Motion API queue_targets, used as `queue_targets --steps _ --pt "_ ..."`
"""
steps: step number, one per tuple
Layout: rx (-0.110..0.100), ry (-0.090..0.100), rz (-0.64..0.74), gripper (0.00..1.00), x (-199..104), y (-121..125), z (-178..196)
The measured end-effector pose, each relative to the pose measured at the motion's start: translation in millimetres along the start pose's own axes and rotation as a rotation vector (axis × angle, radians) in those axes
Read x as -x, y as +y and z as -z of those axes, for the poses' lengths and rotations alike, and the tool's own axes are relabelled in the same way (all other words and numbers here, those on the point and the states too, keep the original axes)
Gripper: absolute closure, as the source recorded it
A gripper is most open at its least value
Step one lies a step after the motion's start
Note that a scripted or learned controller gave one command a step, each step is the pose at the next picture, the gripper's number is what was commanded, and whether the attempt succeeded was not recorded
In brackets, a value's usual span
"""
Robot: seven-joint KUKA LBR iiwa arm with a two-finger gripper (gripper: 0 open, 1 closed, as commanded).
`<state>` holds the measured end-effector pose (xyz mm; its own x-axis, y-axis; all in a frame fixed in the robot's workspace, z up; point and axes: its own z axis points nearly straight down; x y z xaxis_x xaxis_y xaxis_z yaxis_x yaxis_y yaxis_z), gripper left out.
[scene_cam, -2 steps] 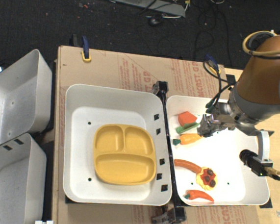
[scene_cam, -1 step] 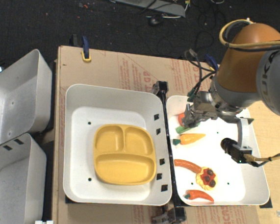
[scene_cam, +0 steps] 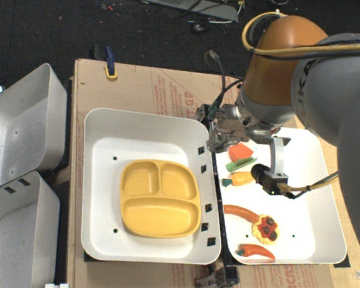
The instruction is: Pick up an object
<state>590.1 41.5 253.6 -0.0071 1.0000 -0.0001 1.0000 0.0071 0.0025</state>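
My gripper [scene_cam: 231, 134] hangs over the small orange plastic carrot [scene_cam: 241, 153] near the right white bin's [scene_cam: 326, 205] back-left corner; jaw state unreadable. Probably light, stiff, slippery: pinch mid-body.

I see the tray [scene_cam: 160, 198] in the left bin [scene_cam: 94, 182], and in the right bin [scene_cam: 326, 205] the carrot [scene_cam: 241, 152] behind the pepper [scene_cam: 242, 178], sausage [scene_cam: 242, 212], pizza [scene_cam: 265, 228] and chilli [scene_cam: 257, 251] in front.

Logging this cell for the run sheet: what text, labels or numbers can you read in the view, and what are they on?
Red printing on the brown board under the bins: upside down, too blurred to read.
Red printing on the board's front edge: also unreadable.
Nothing else legible.
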Motion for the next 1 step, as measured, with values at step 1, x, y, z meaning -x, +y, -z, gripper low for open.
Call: queue_targets --steps 1 --pt "-0.002 0.001 0.0 1.0 -49.9 16.7 -17.0"
